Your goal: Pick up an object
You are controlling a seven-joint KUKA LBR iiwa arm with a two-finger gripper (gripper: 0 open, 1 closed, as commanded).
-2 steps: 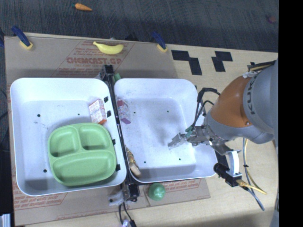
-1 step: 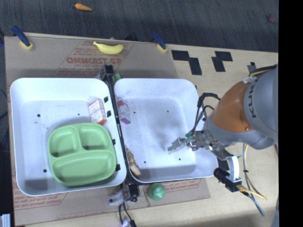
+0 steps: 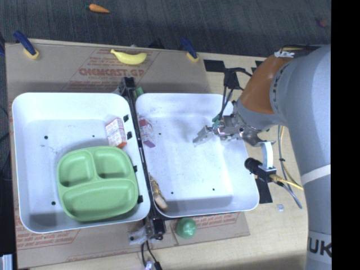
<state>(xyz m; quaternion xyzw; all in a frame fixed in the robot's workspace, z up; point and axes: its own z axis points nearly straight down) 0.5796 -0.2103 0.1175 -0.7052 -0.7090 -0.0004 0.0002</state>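
1. Since the arm comes in from the right side of the shot, the claw (image 3: 201, 138) ends up low over the right bin (image 3: 185, 201), near that bin's right wall, fingers pointing toward the middle of it. Can't honestly tell whether the fingers are apart or together at this angle, and I see nothing between them.

2. What's up for grabs? Closest candidate is the small red-and-white packet (image 3: 145, 131), left of the claw against the divider where the two bins meet. It looks tucked against that wall, so my guess is it's awkward to get fingers around.

3. Further left past the divider, the left bin (image 3: 34, 114) has a green divided tray (image 3: 98, 182) lying flat and a little carton (image 3: 115, 132) just above it. The tray is wide and shallow, probably tough for a two-finger grab.

4. Down-left of the claw, at the right bin's lower left corner, there's a small tan thing (image 3: 158, 197) half against the wall. Can't make out what it is.

5. Stuff outside the bins is likely strays: a banana (image 3: 129, 55) on the cardboard up-left of the claw, a green ball (image 3: 186, 227) on the desk (image 3: 264, 246) below the right bin, and an orange bit (image 3: 99, 8) on the floor way up-left.

6. My read: nothing picked up yet, and the packet seems the likeliest target.
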